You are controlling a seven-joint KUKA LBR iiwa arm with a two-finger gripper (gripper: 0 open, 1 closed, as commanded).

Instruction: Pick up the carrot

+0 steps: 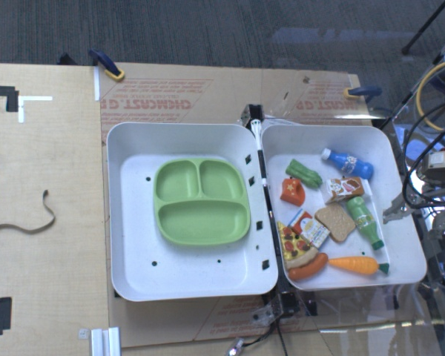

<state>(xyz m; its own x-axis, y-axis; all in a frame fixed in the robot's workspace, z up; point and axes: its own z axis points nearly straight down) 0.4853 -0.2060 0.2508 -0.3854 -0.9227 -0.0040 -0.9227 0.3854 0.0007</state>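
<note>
The long orange toy carrot (354,265) lies flat by the right white bin's (405,199) near wall. The hand isn't seen, so I cannot tell its state.

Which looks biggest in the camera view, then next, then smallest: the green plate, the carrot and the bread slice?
1. Green plate, by far the biggest.
2. Carrot, long and thin.
3. Bread slice, shorter but wider, so these two look close.

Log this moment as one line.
target: orange toy carrot | location: right white bin, near front edge | beside: red sausage | status: not yet picked
</note>
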